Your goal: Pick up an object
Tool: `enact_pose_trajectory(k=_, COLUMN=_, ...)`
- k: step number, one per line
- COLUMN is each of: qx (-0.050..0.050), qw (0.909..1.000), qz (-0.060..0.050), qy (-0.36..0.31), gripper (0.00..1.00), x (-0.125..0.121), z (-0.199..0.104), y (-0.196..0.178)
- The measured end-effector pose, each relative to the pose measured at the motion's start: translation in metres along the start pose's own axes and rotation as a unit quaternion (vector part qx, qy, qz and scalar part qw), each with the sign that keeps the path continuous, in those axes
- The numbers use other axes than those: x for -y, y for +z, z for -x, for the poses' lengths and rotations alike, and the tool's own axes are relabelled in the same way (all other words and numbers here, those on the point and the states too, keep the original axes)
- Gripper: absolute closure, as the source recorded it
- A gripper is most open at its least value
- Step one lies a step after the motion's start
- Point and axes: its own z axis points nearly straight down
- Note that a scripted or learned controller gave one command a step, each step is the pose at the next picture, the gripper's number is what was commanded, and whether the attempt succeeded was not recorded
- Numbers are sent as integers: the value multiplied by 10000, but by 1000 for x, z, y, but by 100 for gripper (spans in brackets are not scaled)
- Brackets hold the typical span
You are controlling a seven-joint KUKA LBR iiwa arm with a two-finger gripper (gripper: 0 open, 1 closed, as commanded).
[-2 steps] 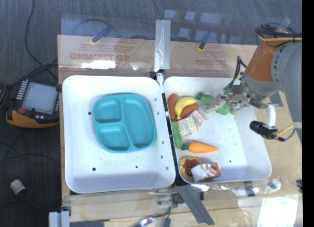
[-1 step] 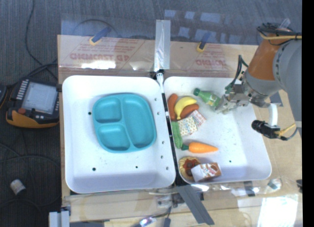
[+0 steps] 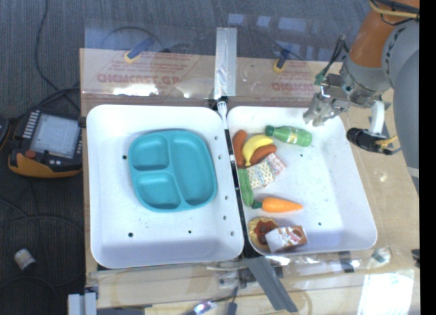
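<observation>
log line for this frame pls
arm: over right bin far corner | gripper: nothing visibly held | nearest: green bottle | carrot, banana in right bin | blue tray in left bin

The grey arm (image 3: 381, 41) angles down-left, its gripper (image 3: 320, 112) hanging with nothing between.

Below me lay dark grey carpet (image 3: 177, 0), cables (image 3: 41, 95) trailing across it, and a wooden bench (image 3: 381, 198) under even light.
</observation>
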Motion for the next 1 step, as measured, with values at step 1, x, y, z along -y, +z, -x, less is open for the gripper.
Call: enact_pose_trajectory(k=1, qx=10, qw=9971, qz=4, qy=-764, gripper=100, x=4, z=-26, y=-87)
